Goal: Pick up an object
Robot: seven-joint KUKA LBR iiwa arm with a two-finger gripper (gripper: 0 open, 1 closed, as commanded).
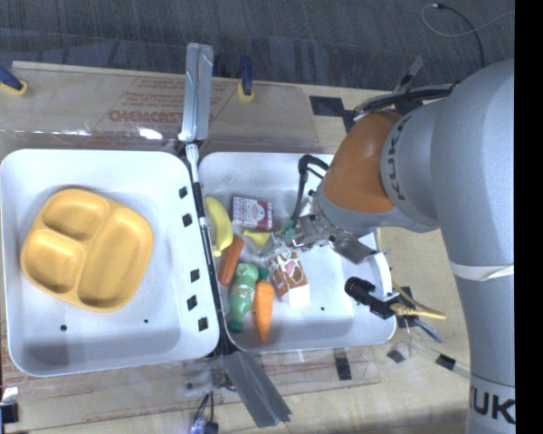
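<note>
The right bin (pixel 335 319) holds a heap of toy food. A yellow banana (pixel 219 222) lies by its left wall, with a red and white packet (pixel 251 212) beside it. Below them lie a red-orange carrot (pixel 231 259), a green bottle (pixel 242 292) and an orange carrot (pixel 263 310). A brown and white carton (pixel 290 277) rests to their right. My gripper (pixel 286 240) is low over the middle of the heap, just above the carton and next to a small yellow piece (pixel 257 239). The wrist hides what lies under it.
The left bin (pixel 36 346) bears a yellow divided plate (pixel 86 247). A metal clamp bar (pixel 196 93) stands at the back between the bins. The arm's grey body (pixel 471 152) covers the right bin's far right corner.
</note>
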